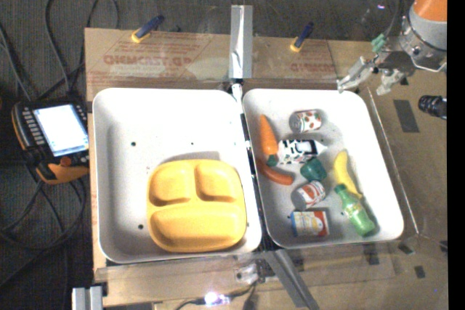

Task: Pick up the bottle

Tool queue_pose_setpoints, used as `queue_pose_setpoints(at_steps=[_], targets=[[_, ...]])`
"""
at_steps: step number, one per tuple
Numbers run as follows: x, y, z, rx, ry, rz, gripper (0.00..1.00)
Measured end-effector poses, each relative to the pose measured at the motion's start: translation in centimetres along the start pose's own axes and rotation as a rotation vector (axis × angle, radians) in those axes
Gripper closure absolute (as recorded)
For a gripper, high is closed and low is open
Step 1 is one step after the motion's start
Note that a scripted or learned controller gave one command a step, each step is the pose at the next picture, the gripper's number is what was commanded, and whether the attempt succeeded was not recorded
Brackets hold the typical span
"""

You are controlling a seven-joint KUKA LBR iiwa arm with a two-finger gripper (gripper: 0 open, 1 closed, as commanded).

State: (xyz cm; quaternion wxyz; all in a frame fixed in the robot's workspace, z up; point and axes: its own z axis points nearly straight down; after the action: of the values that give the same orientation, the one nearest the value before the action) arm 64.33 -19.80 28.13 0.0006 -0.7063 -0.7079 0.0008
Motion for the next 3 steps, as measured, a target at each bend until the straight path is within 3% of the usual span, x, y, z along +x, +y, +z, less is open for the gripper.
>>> queue_pose_setpoints(at_steps=[1, 2, 3], targets=[[-2.3, -8.4, 11.0, 0.002, 0.0, 0.046, 0.0], [-0.5, -15.5, 19.2, -0.009, 0.006, 0.061, 0.0], [-0.1, -15.2, 18.1, -0.014, 0.007, 0.053, 1.0]])
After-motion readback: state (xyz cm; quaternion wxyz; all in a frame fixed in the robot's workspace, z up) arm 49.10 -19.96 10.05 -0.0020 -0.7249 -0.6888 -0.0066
